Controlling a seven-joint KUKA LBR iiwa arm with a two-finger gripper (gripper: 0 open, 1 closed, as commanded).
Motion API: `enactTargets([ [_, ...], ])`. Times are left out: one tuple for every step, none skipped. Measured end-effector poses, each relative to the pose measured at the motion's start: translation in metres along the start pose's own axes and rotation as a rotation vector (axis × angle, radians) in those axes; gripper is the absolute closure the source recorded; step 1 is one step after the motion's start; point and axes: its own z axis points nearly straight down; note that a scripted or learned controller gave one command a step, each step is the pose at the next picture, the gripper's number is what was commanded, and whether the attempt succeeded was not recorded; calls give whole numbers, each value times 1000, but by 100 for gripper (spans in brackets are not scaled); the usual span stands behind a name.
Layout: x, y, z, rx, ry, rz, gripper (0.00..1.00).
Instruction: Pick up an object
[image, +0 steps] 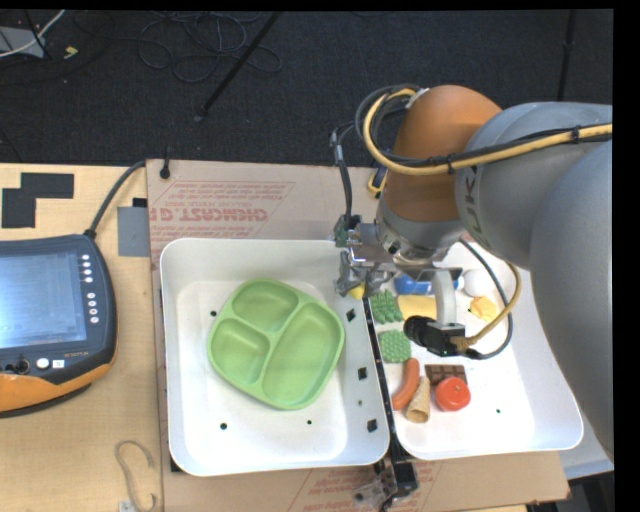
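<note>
My gripper (352, 272) hangs over the wall between the two bins, at the upper left corner of the right bin (545, 425). Just right of it lie two green textured pieces (386, 304) (395, 346), with a blue piece (412, 285) and a yellow piece (418, 306) beyond them. A small yellow bit (354, 292) shows right under the gripper; I cannot tell whether it is held. Nearer the front lie an orange sausage (407, 382), a tan cone (419, 406), a brown block (445, 373) and a red tomato (453, 395).
The left bin (190, 420) holds a green divided plate (277, 342). Another yellow piece (484, 309) lies at the right bin's far right, partly behind a cable. A tablet pendant (50, 310) sits left of the bins on the bench.
</note>
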Motion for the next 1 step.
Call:
enactTargets([
  [14,-7,2,2,-1,2,100],
])
